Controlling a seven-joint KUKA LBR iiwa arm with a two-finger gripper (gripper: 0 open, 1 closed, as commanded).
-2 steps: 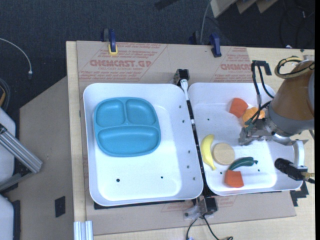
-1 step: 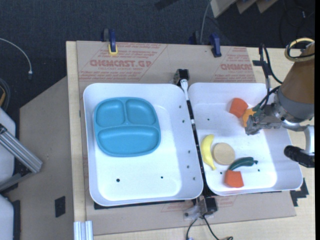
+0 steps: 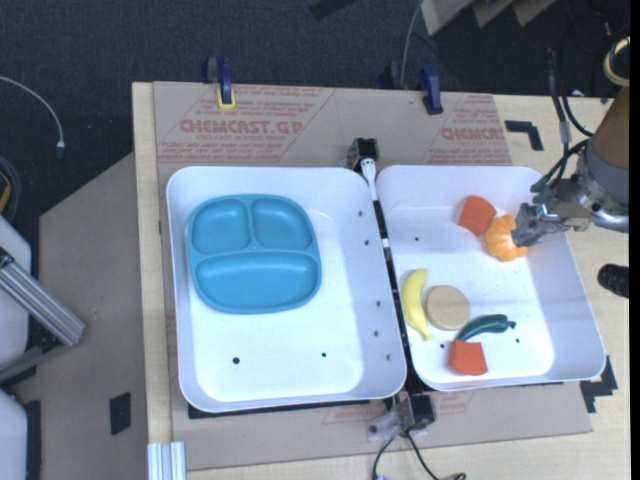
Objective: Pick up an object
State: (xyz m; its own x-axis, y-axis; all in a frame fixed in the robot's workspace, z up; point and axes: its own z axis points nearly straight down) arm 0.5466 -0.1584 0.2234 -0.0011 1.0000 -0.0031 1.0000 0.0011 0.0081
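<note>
From the camera above the bench, my gripper (image 3: pixel 527 226) sits low over the right bin (image 3: pixel 560 298), toward its far right side, with my wrist reaching in across that bin's right rim. My fingers are down at an orange fruit (image 3: pixel 504 242), touching or overlapping its right edge, but whether they are spread or closed, or actually have it, I cannot tell at this angle. Just left and far of the fruit lies an orange-red block (image 3: pixel 476 213), nearly touching it, so that side is tight. The far left part of this bin is bare white floor, and so is the strip along its right wall nearer the camera. The near half is crowded: a yellow banana (image 3: pixel 414 301) lies lengthwise close to the left wall, a tan round disc (image 3: pixel 447 307) is pressed against its right side, a dark green pepper (image 3: pixel 485 326) curves just right of the disc, and a red block (image 3: pixel 468 358) sits just beside the pepper's near end, close to the near rim. The left bin (image 3: pixel 275 368) meets mine along a black hinge strip. It holds a blue divided plate (image 3: pixel 256 253) in its far left part, leaving a broad open floor along its near side and right side.
</note>
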